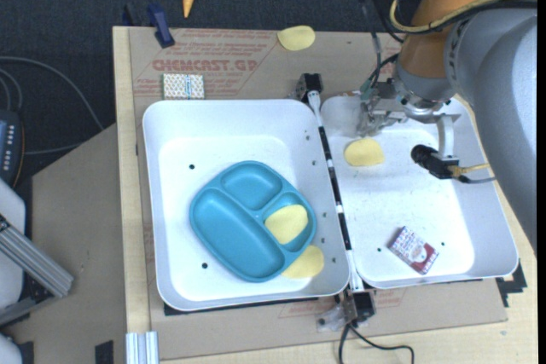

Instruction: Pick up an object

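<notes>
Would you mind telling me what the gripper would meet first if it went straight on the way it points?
Probably the yellow piece in the right bin, lying just below the gripper; depth is unclear, so it might instead touch bare bin floor beside it.

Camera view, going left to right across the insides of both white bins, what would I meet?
First the blue divided tray → then the yellow piece in the right bin → then the red packet.

Robotics lab: grey arm (503,55) over white bins (155,136) on a bench (222,55).
</notes>
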{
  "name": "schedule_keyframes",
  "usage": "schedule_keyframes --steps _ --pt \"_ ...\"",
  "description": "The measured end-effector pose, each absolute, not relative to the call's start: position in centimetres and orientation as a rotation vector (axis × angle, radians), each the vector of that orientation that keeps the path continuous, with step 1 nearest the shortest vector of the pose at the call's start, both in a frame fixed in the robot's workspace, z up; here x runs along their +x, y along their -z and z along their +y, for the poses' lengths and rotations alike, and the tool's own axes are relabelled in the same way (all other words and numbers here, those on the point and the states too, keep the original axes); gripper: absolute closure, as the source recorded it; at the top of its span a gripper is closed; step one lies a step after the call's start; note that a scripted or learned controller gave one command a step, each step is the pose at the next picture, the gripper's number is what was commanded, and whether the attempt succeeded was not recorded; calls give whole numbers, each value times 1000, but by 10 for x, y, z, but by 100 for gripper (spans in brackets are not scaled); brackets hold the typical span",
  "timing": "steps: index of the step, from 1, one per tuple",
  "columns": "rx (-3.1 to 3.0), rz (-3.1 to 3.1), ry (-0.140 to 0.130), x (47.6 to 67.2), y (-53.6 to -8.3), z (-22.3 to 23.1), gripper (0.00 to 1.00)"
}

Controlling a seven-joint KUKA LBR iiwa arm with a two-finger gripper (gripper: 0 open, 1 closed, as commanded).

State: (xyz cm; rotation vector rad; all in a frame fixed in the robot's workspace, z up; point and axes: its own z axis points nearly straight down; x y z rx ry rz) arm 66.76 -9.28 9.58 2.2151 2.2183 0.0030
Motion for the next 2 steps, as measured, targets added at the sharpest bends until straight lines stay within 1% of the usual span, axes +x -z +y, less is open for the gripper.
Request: schedule_keyframes --steps 1,2 --pt "2215 2219 -2 667 -95 -93 0" --pt "2223 2222 2 640 -84 -91 0"
